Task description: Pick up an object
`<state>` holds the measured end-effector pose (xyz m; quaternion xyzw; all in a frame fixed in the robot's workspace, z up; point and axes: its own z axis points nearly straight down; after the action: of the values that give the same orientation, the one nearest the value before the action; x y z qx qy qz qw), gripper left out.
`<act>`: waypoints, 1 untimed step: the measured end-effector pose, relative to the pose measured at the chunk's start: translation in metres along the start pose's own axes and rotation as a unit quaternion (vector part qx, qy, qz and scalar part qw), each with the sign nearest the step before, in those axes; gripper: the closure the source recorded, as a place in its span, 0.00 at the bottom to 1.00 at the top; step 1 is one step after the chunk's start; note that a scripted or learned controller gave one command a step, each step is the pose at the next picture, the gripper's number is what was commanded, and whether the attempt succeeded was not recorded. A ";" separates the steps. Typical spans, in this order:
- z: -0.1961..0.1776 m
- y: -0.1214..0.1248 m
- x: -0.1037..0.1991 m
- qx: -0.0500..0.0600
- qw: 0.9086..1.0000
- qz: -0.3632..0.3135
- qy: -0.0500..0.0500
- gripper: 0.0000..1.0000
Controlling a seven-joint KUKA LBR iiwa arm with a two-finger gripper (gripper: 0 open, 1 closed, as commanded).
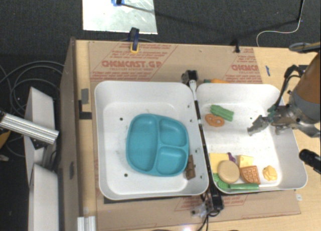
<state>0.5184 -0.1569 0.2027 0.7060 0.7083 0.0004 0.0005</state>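
Landmark for all places: the divider [199, 134] where the two white bins meet.

1. Toy food cluster, nearest the camera, right of the divider in the right bin's [288, 139] front corner. A yellow slab [216, 163], a tan disc [228, 171], a waffle [250, 174], a cheese wedge [246, 161], a small bun [270, 173] and a green pod [241, 187] along the front wall. They lie touching and overlapping, heaped as loose stock for picking; crowding would likely make a clean grasp harder here.

2. Brown piece [190, 166], just left of the divider, tucked against the left bin's [108, 139] wall.

3. Teal plate [157, 144], left of the divider, mid left bin, flat, compartments up.

4. End effector [257, 124], well right of the divider, over bare bin floor in mid right bin. Whether it is open or closed cannot be told at this size; nothing is seen in it. The arm [306, 99] comes in low from the right, wrist pointing toward the divider.

5. Pretzel [214, 120] and green vegetable [221, 112], just right of the divider, farther back, touching each other. Set apart from the heap, with room around them, these look the likeliest pick; the end effector stands apart from them.

6. Orange piece [218, 81], right of the divider's far end, at the right bin's rim.
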 end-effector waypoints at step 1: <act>0.089 -0.034 0.016 0.004 1.000 0.001 0.002 0.00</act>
<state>0.4846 -0.1413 0.1136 0.7068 0.7074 -0.0010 -0.0032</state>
